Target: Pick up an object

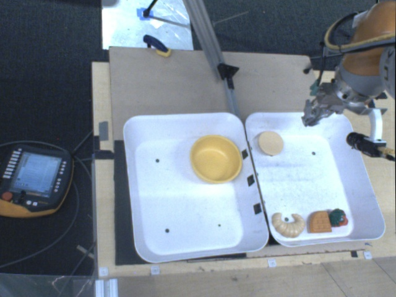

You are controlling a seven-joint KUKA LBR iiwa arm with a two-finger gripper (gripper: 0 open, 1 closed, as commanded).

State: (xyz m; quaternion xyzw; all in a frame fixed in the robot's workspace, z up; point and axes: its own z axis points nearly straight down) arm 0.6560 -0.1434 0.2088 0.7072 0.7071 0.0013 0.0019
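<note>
My gripper (311, 117) hangs over the far edge of the right bin (334, 172), with nothing seen between its fingers. A round tan disc (270, 143) lies in the right bin's far left corner, to the left of the gripper. Along that bin's near wall sit a pale croissant-shaped piece (288, 224), an orange cracker-like square (320, 221) and a small green and red item (338, 216). A yellow bowl (216, 158) stands upright in the left bin (161, 209), near its far right corner.
A metal pole (207, 30) slants across the bench behind the bins, ending in a black clamp (228, 72). A pendant controller (34, 178) lies on the floor at the left. The cardboard bench top (161, 85) stretches behind the bins.
</note>
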